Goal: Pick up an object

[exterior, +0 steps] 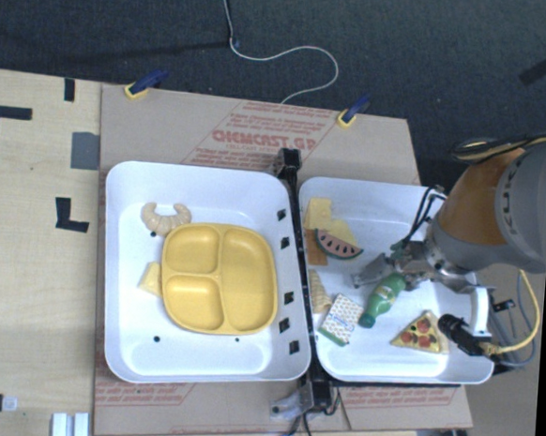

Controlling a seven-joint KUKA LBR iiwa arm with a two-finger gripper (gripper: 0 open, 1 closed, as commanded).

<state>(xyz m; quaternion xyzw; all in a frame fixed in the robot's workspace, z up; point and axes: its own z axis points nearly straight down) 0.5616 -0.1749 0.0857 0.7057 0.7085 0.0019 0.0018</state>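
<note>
My two-finger gripper [389, 269] is hovering over the small green plastic bottle [380, 301], mid right white bin [388, 195]; finger state: cannot tell. Risk: I'm nudging the bottle into the pizza-slice toy [421, 333], w/ no grasp.

Bulky grey cylindrical robot arm [535, 209], orange band above wrist. Dark metallic end effector [393, 269]. Black cable loops alongside; yellow cable near white connector block.

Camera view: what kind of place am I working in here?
Most likely a lab test bench for robot picking: two white bins clamped on cardboard, toy food such as a pizza slice and green bottle, cable on dark carpet.
</note>
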